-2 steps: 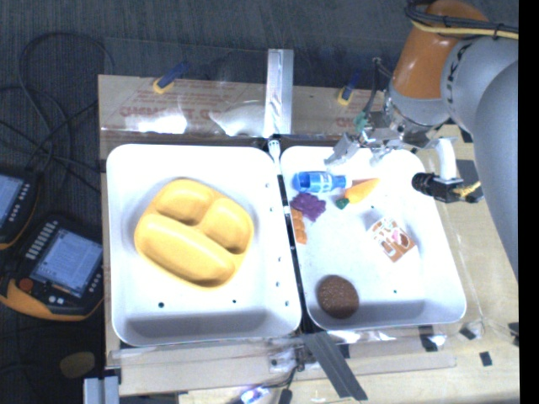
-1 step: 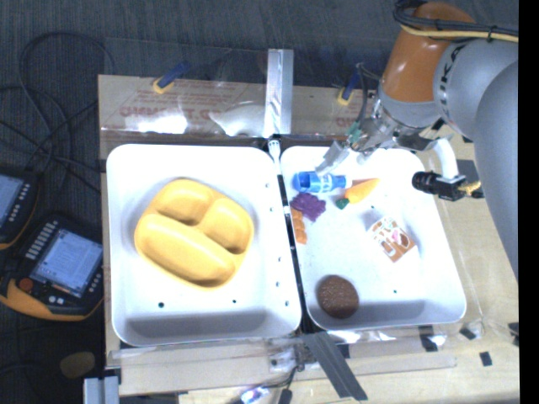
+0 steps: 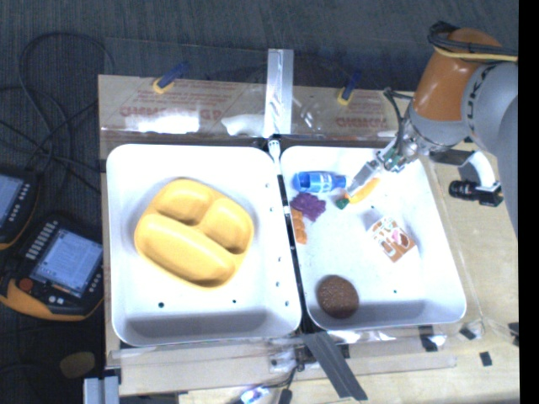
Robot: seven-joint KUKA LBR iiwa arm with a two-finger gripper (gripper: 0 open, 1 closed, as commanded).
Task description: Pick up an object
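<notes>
Left bin: one large yellow bread-shaped object, sitting mid-bin, well apart from the arm.

Right bin, left to right: an orange piece against the dividing wall, a purple cluster just beside it, a blue bottle lying on its side above that, a brown round item near the front wall, a small orange-and-green carrot-like piece, and a patterned packet further right.

Gripper hangs over the back right of the right bin, just beside the upper end of the carrot piece; nothing visibly between its tips. Whether the claw is spread or pressed together I cannot tell (too small and foreshortened here).

Risks, as judged: the carrot piece is thin and lies at a slant, so a descent off its axis would likely push it aside or pinch only its tip. The blue bottle lies near and could roll if nudged. The back wall is near, so a collision there is possible.
</notes>
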